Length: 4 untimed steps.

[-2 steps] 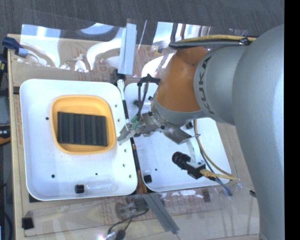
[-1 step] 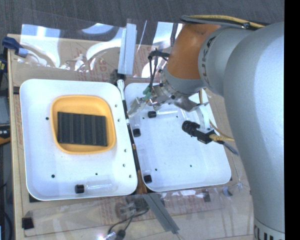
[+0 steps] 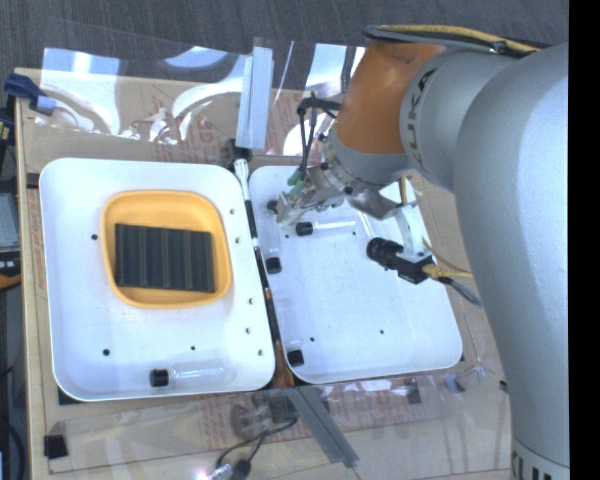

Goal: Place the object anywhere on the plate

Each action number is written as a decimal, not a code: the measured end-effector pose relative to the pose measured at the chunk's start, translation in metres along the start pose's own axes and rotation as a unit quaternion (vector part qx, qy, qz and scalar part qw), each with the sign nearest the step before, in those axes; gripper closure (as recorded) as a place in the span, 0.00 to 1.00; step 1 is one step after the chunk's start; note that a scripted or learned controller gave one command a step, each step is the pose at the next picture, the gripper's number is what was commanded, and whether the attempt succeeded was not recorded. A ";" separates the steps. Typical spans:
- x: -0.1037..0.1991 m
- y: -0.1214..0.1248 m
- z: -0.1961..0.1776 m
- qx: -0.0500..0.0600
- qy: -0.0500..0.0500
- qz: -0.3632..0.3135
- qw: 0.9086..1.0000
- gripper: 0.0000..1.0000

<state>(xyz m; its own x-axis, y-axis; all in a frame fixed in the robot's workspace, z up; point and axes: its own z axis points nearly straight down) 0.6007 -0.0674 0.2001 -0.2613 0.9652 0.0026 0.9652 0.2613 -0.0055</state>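
A yellow plate with rounded corners lies in the left bin. A dark ribbed rectangular object rests flat on the plate's middle. My gripper hangs over the far left corner of the right bin, well to the right of the plate and across the divider between the bins. The wrist with its orange band hides most of the gripper from above. I see nothing held beneath it.
A black cylindrical fitting with a cable juts from the arm over the right bin. Small black clips sit along the bins' shared edge. The grey arm body covers the right side of the bench.
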 end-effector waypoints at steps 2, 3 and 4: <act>0.093 -0.104 0.010 0.000 0.000 -0.132 0.991 1.00; 0.113 -0.082 0.009 -0.002 -0.001 -0.168 0.986 1.00; 0.112 -0.082 0.009 -0.002 -0.002 -0.168 0.986 0.00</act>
<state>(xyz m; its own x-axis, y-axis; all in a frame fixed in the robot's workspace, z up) 0.4918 0.0194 0.1918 -0.5665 0.8241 0.0003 0.8241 0.5665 -0.0006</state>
